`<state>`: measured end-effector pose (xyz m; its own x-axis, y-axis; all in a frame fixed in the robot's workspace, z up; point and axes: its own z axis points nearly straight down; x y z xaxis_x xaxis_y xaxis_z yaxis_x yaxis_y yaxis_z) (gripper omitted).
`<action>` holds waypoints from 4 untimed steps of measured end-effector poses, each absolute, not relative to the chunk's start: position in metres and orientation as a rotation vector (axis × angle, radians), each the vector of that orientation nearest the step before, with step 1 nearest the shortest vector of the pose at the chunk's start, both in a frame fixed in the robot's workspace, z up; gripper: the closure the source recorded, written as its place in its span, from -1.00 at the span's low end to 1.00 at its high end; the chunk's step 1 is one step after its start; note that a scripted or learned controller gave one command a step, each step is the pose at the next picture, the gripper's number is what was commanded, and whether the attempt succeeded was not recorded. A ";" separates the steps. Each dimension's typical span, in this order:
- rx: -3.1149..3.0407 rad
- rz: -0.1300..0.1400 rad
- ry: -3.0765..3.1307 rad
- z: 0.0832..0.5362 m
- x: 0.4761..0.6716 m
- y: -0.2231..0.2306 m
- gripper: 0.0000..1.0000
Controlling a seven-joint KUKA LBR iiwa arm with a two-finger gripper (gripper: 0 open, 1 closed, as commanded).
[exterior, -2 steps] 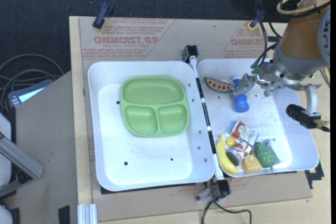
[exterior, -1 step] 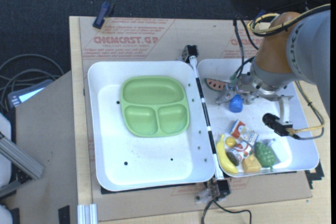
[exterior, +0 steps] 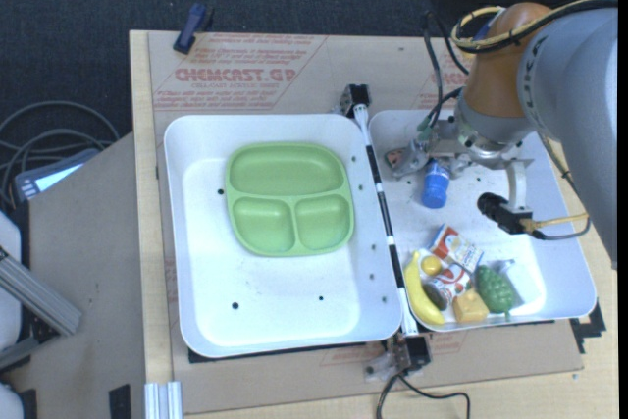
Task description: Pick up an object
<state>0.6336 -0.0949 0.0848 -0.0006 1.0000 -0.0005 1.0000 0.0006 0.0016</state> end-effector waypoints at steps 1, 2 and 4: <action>2.219 0.001 2.223 0.085 0.667 -0.098 -1.00; 2.223 -0.002 2.223 0.085 0.640 -0.100 -1.00; 2.223 -0.001 2.221 0.095 0.627 -0.111 1.00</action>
<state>0.6268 -0.1111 0.0948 0.0008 1.0000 0.0000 1.0000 -0.0008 -0.0005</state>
